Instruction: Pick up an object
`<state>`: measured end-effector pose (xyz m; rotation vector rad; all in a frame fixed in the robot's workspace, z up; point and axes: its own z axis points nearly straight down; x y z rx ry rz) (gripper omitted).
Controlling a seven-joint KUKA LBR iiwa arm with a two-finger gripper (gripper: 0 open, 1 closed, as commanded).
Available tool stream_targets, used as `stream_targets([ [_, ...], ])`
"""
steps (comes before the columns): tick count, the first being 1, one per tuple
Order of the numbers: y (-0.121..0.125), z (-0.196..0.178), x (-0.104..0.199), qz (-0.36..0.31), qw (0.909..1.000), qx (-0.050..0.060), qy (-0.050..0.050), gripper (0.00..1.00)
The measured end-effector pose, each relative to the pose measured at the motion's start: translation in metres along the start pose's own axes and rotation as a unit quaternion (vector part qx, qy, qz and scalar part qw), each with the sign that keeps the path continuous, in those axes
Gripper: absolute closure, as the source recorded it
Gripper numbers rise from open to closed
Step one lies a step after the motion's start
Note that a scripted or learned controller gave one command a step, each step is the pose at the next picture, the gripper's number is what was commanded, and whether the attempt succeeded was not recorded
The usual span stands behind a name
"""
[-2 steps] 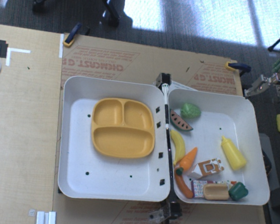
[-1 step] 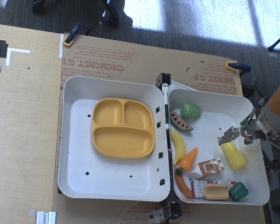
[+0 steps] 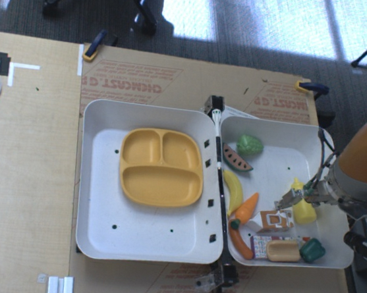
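At the frame's right, in the right bin (image 3: 274, 142), the claw (image 3: 291, 199) hovers beside a small yellow toy (image 3: 304, 211), likely light, stiff, slippery plastic best pinched across its middle; its opening I cannot tell.

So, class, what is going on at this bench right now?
A grey and orange robot arm reaches in from the right, its gripper low over the right bin, close to a yellow toy. Nothing is visibly held yet. That bin holds mixed toy foods, among them a banana and a carrot. The left bin holds a yellow divided plate.
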<state>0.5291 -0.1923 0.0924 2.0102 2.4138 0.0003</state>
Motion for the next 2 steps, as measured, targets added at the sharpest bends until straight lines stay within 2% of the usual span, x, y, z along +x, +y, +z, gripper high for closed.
stream_targets([
  [1, 0.001, -0.01, -0.001, 0.002, 1.0, -0.001, -0.001, 1.0],
  [2, 0.03, -0.107, 0.081, -0.039, 0.9992, -0.001, -0.001, 1.0],
])
